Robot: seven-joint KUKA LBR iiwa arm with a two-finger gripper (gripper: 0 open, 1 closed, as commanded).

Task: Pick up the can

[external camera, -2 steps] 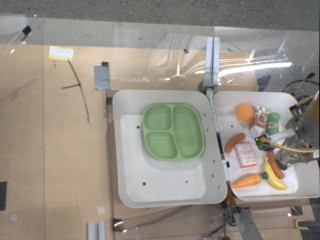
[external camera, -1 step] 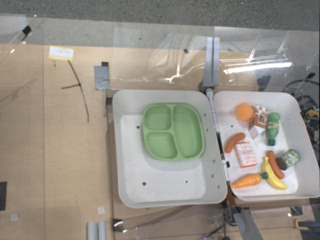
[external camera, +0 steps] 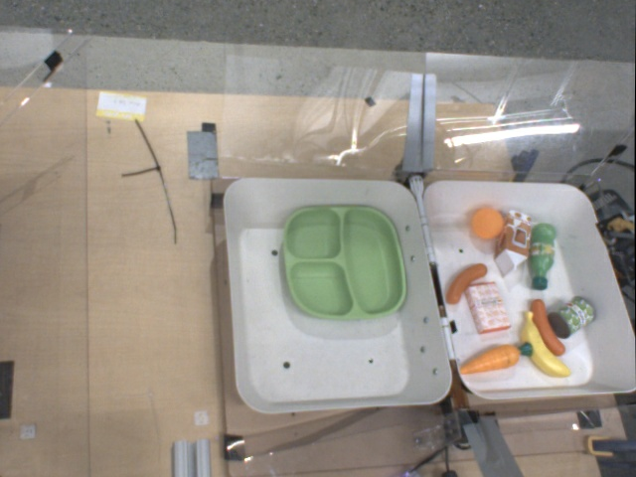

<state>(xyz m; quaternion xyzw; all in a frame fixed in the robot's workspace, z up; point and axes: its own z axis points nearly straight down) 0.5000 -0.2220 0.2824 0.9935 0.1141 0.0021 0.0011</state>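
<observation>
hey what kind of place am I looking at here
Probably a robot lab workbench: two white bins side by side, a green divided plate, toy food like a carrot and small can.

The can (external camera: 575,315) — small, green-labelled with a pale end — is seen lying on its side near the right bin's (external camera: 581,199) right wall, just beside the banana (external camera: 542,348).

A green sectioned plate (external camera: 345,261) lies in the left bin (external camera: 248,366) on the tabletop (external camera: 99,296). The right bin (external camera: 586,217) holds the can (external camera: 575,315) on its side near the right wall, touching a banana (external camera: 543,348) and a sausage (external camera: 548,326). An orange (external camera: 487,223), green bottle (external camera: 542,254) and carrot (external camera: 490,360) lie nearby.
</observation>
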